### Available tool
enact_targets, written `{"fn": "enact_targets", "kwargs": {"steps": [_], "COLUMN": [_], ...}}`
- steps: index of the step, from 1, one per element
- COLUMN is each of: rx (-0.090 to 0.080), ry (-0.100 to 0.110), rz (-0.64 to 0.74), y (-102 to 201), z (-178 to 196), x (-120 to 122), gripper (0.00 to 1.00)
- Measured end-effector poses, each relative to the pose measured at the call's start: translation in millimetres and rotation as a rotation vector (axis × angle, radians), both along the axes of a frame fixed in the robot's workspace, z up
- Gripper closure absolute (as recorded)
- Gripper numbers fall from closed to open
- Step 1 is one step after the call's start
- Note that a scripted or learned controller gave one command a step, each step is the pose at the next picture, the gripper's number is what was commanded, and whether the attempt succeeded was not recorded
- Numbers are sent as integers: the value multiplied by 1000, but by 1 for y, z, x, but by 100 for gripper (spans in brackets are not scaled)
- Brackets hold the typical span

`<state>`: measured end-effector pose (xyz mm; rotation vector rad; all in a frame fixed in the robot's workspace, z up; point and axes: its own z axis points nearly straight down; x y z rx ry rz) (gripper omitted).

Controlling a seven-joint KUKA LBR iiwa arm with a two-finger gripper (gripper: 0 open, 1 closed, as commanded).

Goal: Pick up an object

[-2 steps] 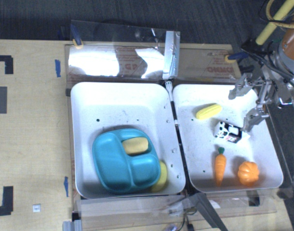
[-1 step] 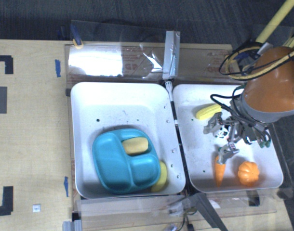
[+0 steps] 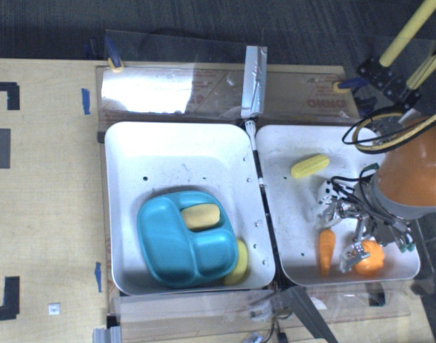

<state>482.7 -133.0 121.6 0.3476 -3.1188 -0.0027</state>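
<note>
Can't tell if the jaws are apart or together — the gripper (image 3: 357, 238) is a tangle of metal and wires low in the right bin (image 3: 289, 191), sitting between the carrot (image 3: 326, 251) and an orange rounded object (image 3: 369, 257), and nothing is visibly pinched in it. The arm comes in from the right with its orange band (image 3: 412, 174) right above all that.

Left bin (image 3: 132, 163) holds a big blue divided tray (image 3: 176, 245), lying flat. A yellow block-ish thing (image 3: 202, 216) rests in the tray's upper compartment, and a yellow round object (image 3: 239, 263) peeks out at the tray's lower right edge, touching it.

Back in the right bin, a corn cob (image 3: 309, 166) lies tilted near the top, well apart from the gripper — the carrot stands lengthwise just left of it.
</note>
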Motion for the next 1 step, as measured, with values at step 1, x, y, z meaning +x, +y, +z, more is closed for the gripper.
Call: {"fn": "enact_targets", "kwargs": {"steps": [1], "rx": [-1], "ry": [-13], "rz": [5], "y": [3], "z": [13], "x": [4], "gripper": [100]}}
